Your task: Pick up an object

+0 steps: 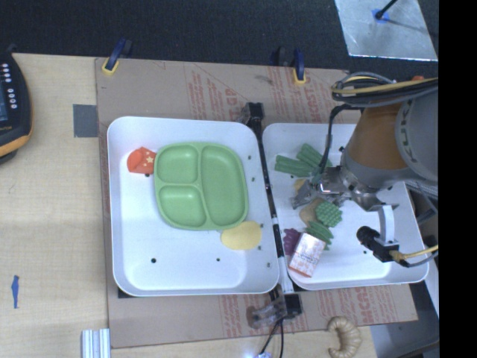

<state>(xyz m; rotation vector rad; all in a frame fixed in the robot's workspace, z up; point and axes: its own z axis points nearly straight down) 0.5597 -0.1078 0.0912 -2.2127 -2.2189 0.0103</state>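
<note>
1. The gripper (319, 192) was low in the right bin (350, 273), at the end of the grey arm (417, 136) with its orange band, amid a loose pile of small things. Whether it was apart, together or clamped on anything could not be told, since the wrist hid that end.
2. Touching or almost touching the tool, on the side toward the near rim of the bin, lay a ridged green block (328, 215). This looked the likeliest thing to be picked, though nothing was seen held.
3. Beyond the tool, toward the far rim, lay a cluster of green leaf-like pieces (299, 161); a pale tan piece (302, 197) sat just beside the tool on the divider side.
4. Further toward the near rim from the tool lay a small carton (307, 255) with red on it, touching a purple item (290, 239).
5. Well apart from the tool, across the divider, the left bin (134, 267) held a green divided plate (201, 185), a red item (140, 160) and a yellow piece (241, 236).
6. Risks, as a judgement: the crowding could let the tool close on two things or on none; the ridged block might slip out sideways; a neighbour might be dragged along on the lift.
</note>
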